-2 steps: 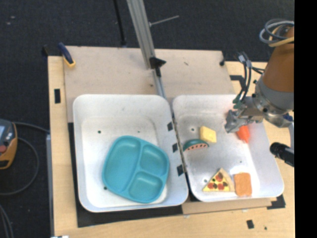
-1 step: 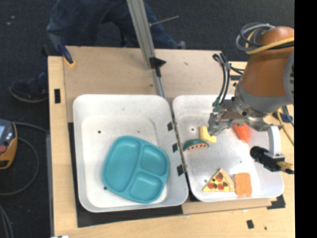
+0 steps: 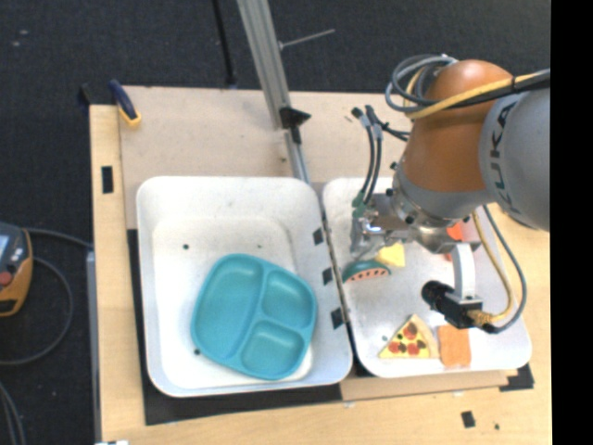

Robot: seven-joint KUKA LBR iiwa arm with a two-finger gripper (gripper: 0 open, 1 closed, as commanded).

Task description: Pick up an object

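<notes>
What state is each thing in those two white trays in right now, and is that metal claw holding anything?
teal plate: lying flat in the left bin, right side up, nothing on it.
pizza slice: flat in the right bin, untouched.
orange block: flat beside the pizza slice.
yellow piece: lying just under the gripper.
watermelon slice: lying near the left wall of the right bin.
gripper: low over the right bin; a grasp cannot be made out.

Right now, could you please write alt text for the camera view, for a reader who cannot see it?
A grey and orange arm lowers its end effector into the right bin, above a yellow piece and a watermelon slice toy. A pizza slice toy lies nearby; the left bin holds a teal divided plate.
</notes>
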